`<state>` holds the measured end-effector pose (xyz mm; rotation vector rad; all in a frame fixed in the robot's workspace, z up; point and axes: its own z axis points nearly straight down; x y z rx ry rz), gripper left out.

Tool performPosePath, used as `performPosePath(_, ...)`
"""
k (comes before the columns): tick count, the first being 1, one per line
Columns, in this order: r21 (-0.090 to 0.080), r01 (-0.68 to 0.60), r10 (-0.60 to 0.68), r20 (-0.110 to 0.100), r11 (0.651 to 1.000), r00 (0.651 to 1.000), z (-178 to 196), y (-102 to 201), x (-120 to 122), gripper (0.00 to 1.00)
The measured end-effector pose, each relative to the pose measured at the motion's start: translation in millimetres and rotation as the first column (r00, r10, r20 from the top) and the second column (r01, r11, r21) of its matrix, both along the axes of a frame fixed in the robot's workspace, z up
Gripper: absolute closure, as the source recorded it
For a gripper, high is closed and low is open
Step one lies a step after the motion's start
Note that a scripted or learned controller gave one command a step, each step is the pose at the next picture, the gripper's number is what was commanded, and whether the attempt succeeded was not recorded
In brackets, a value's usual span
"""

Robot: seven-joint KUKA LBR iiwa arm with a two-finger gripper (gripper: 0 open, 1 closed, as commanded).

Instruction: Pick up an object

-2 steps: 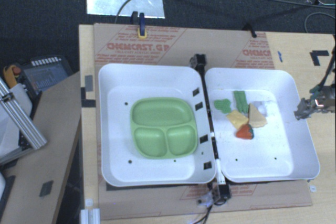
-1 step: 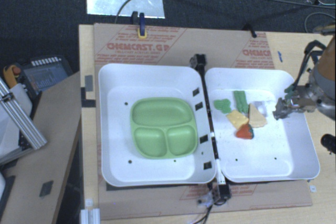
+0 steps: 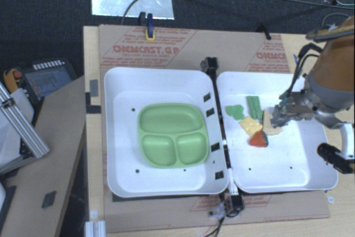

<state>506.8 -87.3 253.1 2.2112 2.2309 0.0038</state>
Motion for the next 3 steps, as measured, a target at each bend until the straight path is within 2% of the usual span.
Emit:
performPosePath(1,0.001,-0.002,0.002,0.0,1.0,1.0,1.6,57.2,-3.7,1.0)
performPosePath(3,0.0,-0.001,0.001,0.0,1.0,1.0,-2.0,152.2,-1.9,1.0)
